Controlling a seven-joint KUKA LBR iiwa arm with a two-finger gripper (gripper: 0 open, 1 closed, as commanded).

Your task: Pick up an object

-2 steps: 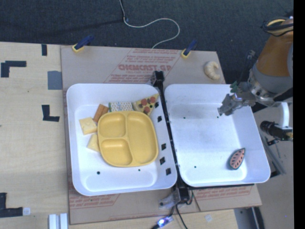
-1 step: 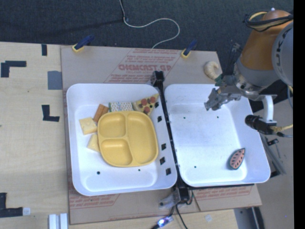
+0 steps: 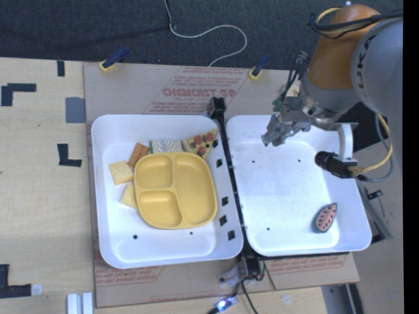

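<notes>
My gripper (image 3: 275,137) hangs over the far part of the right bin (image 3: 288,188), near its back wall, with nothing between its fingers. A small orange, leaf-shaped item (image 3: 325,217) lies near the right bin's front right corner, well away from the gripper. In the left bin (image 3: 111,241) rests a yellow divided plate (image 3: 175,190). Around its far and left sides lie a tan cracker-like square (image 3: 121,173), an orange-brown piece (image 3: 137,154), a speckled flat piece (image 3: 165,146) and a pizza-slice toy (image 3: 201,142).
A black divider strip (image 3: 228,182) runs between the two bins. Blue and yellow clamps (image 3: 114,59) (image 3: 259,66) hold the cardboard sheet at the back. A white cable (image 3: 209,34) loops over the dark floor behind the bench.
</notes>
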